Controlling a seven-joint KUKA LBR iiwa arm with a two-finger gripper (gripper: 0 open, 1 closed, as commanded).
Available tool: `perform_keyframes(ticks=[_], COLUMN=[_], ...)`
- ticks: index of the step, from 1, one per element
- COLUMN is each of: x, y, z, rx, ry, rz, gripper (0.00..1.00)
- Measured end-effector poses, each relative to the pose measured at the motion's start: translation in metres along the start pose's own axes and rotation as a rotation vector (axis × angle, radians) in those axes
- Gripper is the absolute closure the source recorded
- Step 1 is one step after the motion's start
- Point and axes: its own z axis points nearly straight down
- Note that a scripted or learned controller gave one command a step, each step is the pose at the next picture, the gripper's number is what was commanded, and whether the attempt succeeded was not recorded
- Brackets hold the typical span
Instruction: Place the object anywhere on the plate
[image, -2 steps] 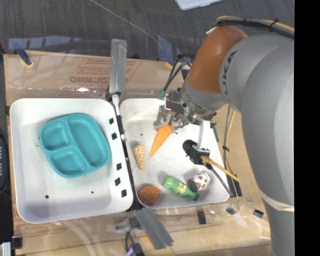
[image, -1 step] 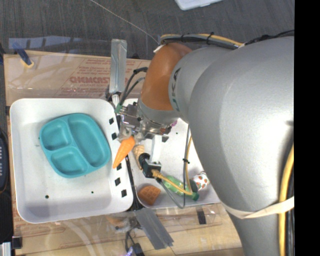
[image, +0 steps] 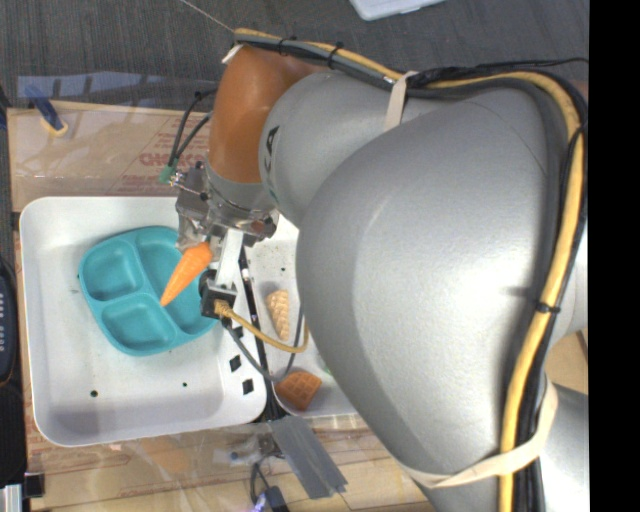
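Observation:
A teal plate (image: 130, 290) with three compartments lies in the left white bin (image: 60, 330). An orange carrot (image: 185, 272) hangs tilted over the plate's right side, its thin tip pointing down-left. My gripper (image: 198, 243) sits at the carrot's thick upper end, directly below the orange wrist band, and is shut on it. I cannot tell whether the carrot's tip touches the plate.
In the right bin, a ridged beige pastry-like item (image: 281, 311) and a brown round item (image: 299, 388) lie close to the bin divider. The large grey arm (image: 430, 260) covers most of the right bin. Cardboard lies behind the bins.

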Motion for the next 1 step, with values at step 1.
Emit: perform_keyframes(ticks=[1], x=[-0.0027], y=[0.0013], z=[0.0004], rx=[0.0], ry=[-0.002], rz=[0.005], gripper=[0.0])
